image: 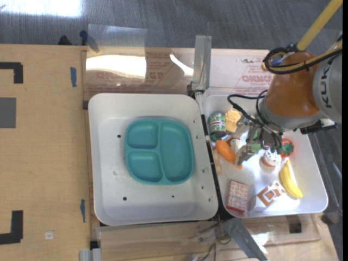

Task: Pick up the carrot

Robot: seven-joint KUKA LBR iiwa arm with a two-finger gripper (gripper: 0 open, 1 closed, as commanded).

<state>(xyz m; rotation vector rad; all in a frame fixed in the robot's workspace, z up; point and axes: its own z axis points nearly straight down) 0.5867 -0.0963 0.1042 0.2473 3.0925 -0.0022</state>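
The orange carrot [225, 150] lies in the right bin near its left wall, pointing down and to the right. My gripper [247, 147] hangs just to the right of the carrot, low over the bin, with its fingers spread and nothing between them. The arm's orange band [291, 94] sits above it at the upper right.
Around the carrot lie a green can [217, 122], a yellow corn piece [233, 118], a tomato [286, 147], a banana [290, 181], and two small boxes [237, 196] [271, 193]. The left bin [103, 145] holds a teal divided plate [160, 150].
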